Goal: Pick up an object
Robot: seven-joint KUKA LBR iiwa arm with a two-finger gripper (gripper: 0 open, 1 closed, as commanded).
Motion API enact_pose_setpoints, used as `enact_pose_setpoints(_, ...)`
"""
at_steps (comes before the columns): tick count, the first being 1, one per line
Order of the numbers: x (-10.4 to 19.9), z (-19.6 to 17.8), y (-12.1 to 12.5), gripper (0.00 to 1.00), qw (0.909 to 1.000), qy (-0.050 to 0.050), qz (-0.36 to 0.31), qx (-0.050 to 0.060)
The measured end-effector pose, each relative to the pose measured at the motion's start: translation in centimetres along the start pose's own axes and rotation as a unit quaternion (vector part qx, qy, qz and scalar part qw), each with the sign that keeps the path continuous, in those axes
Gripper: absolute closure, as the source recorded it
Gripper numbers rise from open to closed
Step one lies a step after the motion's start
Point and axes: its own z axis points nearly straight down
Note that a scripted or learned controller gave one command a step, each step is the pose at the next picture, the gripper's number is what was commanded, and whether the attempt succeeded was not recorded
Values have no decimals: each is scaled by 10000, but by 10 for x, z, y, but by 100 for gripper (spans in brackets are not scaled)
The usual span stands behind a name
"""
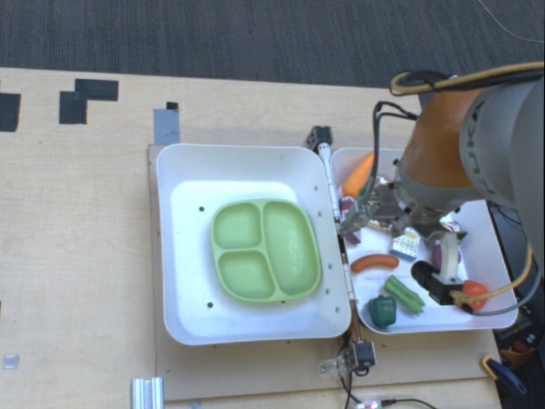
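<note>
Landmark for every place here: red sausage [375, 263], lying crosswise on the floor of the right bin [487, 228], close to its left wall. Just up-view of the sausage, low over the same bin: gripper [364, 214], carried by the grey arm [507, 135] with its orange band [438, 147], entering from the view's right. Cannot tell whether apart, together or clamped on anything, since the tip is lost in clutter and shadow. Things for picking, all loose in that bin. Further up-view of the sausage, past the gripper and near the far wall: orange carrot [359, 173], lying at a slant. Just right of the sausage: white printed packet [406, 244]. Further right again: purple piece [449, 254], partly hidden by robot hardware. Down-view and slightly right of the sausage: green ridged vegetable [403, 294], and just beside it toward the near wall, dark green pepper [381, 311]. Well right and down-view of the sausage: orange-red ball [473, 292]. Up-view and left of the sausage, against the wall: small purple-pink bit [347, 204], too small to identify. Left of the sausage, beyond the adjoining walls: left bin [187, 296], with a pale green plate [264, 250] of three compartments flat in its middle.
</note>
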Motion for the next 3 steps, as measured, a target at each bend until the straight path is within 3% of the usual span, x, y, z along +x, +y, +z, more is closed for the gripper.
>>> enact_pose_setpoints(1,-76,26,5,0,10000,-6,11,4)
enact_pose_setpoints(2,-77,86,-21,0,10000,-1,5,-55)
enact_pose_setpoints(3,-77,75,-20,100,10000,3,-10,-67)
